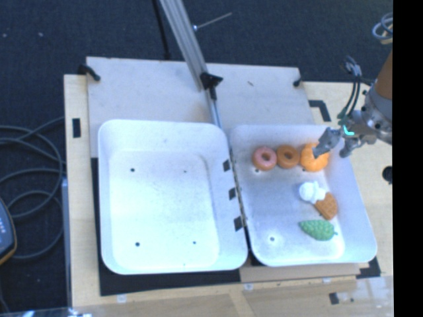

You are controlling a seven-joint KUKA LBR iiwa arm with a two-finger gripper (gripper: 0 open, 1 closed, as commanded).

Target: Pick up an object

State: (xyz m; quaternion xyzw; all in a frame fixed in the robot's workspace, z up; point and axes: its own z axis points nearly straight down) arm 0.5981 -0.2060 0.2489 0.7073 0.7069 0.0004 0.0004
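Far to the left, dark cables [26, 177] loop over the floor beside the bench [79, 256]. On the bench sits the left bin [165, 197], a shallow white tray with a few small dark specks on its floor and no objects that I can make out. A grey metal rail [182, 32] slants down from the top of the view and ends at the seam where the two bins meet.

The right bin [277, 203] carries everything. Along its upper part runs a row of three: a pink doughnut [265, 158], then a brown doughnut [287, 156] just beside it, then an orange round object [314, 159] touching or nearly touching the brown one. Lower, near the right wall, lies a small white object [309, 191] with an orange-brown piece [327, 207] just beside it, and below them a green textured object [318, 229].

My fingers [336, 144] hang at the upper right corner of the right bin. They stand apart: one fingertip rests over the top edge of the orange round object, the other is out past the bin's right rim, and nothing sits between them. Whether the near fingertip touches the object or only overlaps it in this slanted view, I cannot tell. My wrist and its cables [360, 98] reach in from the right.
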